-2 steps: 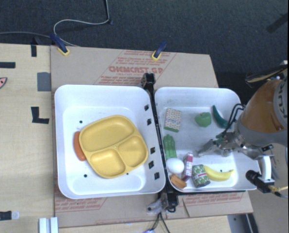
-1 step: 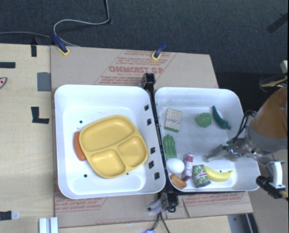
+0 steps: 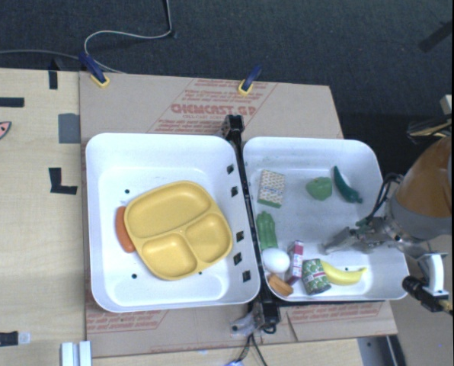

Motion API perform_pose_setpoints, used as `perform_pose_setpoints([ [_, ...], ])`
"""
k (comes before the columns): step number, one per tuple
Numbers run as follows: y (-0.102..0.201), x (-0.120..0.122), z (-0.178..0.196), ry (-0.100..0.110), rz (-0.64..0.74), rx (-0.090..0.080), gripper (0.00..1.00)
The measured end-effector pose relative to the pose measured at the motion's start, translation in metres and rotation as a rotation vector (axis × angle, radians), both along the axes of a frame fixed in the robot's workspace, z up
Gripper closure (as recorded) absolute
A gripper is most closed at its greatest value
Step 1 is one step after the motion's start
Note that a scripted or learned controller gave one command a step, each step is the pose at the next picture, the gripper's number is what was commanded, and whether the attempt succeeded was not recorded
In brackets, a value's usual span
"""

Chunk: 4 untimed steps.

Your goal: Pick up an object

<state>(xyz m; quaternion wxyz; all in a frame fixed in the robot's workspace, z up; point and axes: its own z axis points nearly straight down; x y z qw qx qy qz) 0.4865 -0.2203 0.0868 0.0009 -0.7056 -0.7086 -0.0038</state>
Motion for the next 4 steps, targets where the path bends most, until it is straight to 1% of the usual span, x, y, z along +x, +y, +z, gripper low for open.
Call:
perform_pose_setpoints([
  [1, 0.0, 0.0, 0.0, 0.0, 0.0, 0.0, 0.0],
  [2, 0.003, 0.068, 0.0, -0.002, -0.001, -0.008, 0.0],
  [3, -0.001, 0.111, 0.0, 0.003, -0.001, -0.002, 0.0],
  [4, -0.005, 0.17, -0.004, 0.071, 0.008, 0.007, 0.0],
])
